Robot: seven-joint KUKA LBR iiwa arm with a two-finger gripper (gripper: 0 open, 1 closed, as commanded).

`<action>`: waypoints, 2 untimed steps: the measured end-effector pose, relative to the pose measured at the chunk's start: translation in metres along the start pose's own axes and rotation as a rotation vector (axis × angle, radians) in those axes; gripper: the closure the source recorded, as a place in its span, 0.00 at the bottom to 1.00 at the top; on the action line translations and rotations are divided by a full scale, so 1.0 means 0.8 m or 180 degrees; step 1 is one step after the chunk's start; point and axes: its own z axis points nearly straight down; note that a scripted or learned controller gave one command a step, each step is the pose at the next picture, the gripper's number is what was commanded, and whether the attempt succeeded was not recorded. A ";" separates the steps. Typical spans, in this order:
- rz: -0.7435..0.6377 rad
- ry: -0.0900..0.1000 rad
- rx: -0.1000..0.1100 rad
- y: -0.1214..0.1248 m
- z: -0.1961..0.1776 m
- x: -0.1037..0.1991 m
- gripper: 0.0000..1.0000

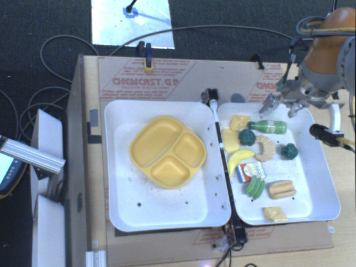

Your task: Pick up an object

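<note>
My gripper (280, 108) hangs over the far edge of the right bin (322, 177), its two fingers spread open with nothing between them. Just in front of it a green bottle (268, 127) lies on its side. Around the bottle are a yellow cheese wedge (239, 121), a dark green broccoli (247, 137), a tan ring-shaped bagel (263, 148) and a second broccoli (288, 151). Nearer the front lie a banana (240, 159), a red and blue box (250, 171), a green pea pod (255, 188), a hot dog bun (281, 189) and a yellow cracker (275, 213).
The left bin (128, 204) holds a yellow divided plate (168, 151). A black divider (221, 154) runs where the bins meet. The grey arm with its orange band (334, 32) comes in from the upper right. Cables lie on the dark floor to the left.
</note>
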 end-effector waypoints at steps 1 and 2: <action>-0.0007 0.0007 0.0011 0.020 0.130 0.065 0.00; -0.0005 -0.0002 -0.0010 0.007 0.134 0.074 0.00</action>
